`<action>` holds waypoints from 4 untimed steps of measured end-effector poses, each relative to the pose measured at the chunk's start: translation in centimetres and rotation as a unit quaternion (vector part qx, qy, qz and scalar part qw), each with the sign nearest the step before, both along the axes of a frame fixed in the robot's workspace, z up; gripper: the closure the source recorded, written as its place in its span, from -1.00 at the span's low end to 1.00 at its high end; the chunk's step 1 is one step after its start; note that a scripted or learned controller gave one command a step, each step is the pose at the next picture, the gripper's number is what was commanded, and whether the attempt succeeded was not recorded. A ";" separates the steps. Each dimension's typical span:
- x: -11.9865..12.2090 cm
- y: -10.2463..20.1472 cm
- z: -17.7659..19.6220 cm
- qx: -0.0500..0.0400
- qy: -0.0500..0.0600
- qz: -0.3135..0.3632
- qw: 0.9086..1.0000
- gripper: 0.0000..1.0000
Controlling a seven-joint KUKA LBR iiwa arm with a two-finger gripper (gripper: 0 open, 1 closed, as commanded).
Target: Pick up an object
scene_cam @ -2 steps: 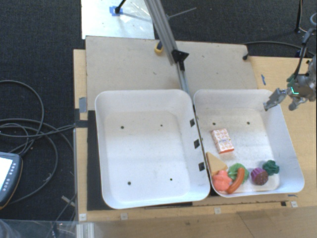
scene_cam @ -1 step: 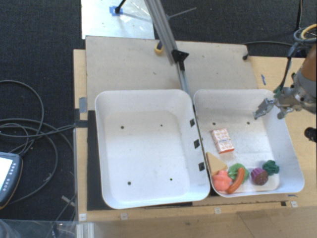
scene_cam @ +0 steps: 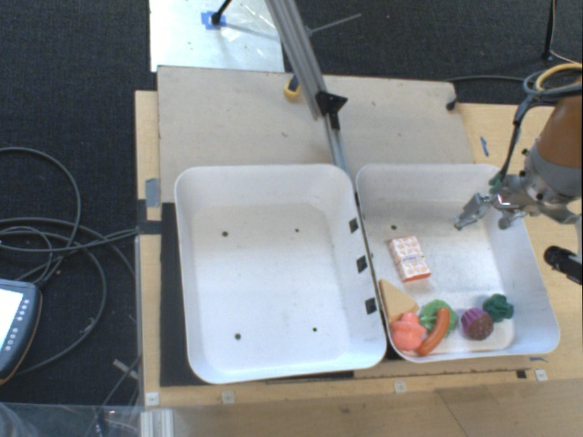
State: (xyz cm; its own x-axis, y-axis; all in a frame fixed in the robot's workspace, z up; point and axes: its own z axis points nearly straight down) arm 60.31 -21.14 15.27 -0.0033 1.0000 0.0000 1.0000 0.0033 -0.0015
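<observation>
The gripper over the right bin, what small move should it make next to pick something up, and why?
Probably shift the gripper toward the bin's near left and lower it over the small box. The gripper hangs above bare floor of the right bin, and the box lies alone with space around it, while the other toys crowd the near wall.

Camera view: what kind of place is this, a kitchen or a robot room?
Most likely a robot lab, not a kitchen. A grey robot arm reaches over two white bins on a bench, the food looks like small toys, and loose cables lie on the dark floor.
</observation>
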 end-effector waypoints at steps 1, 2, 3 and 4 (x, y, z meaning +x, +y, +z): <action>0.1 0.4 -6.2 0.000 0.001 0.001 1.000 -1.00; 0.4 0.2 -4.7 -0.001 -0.003 0.001 1.000 1.00; 1.2 -0.7 0.7 -0.002 -0.005 0.000 1.000 1.00; 2.3 -0.2 6.2 -0.001 -0.005 0.002 1.000 1.00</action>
